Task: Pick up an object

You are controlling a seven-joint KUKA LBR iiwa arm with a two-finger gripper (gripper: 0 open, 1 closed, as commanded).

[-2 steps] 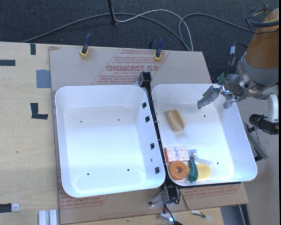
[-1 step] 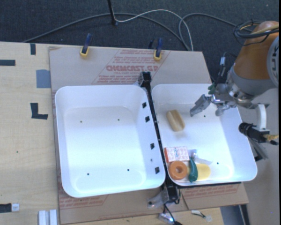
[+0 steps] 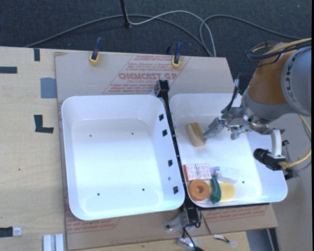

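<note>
Over the right bin (image 3: 261, 195), the pincer (image 3: 213, 129) hangs just beside the tan block (image 3: 195, 134) — the block lies to its left, long side slanting up and down the bin floor. Whether the pincer is spread or pressed together, I cannot tell.

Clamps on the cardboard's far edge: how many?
2. A yellow-tipped clamp sits toward the left of the cardboard sheet's far edge, and a second clamp is further right, above the gap between the bins. The arm may hide others.
</note>
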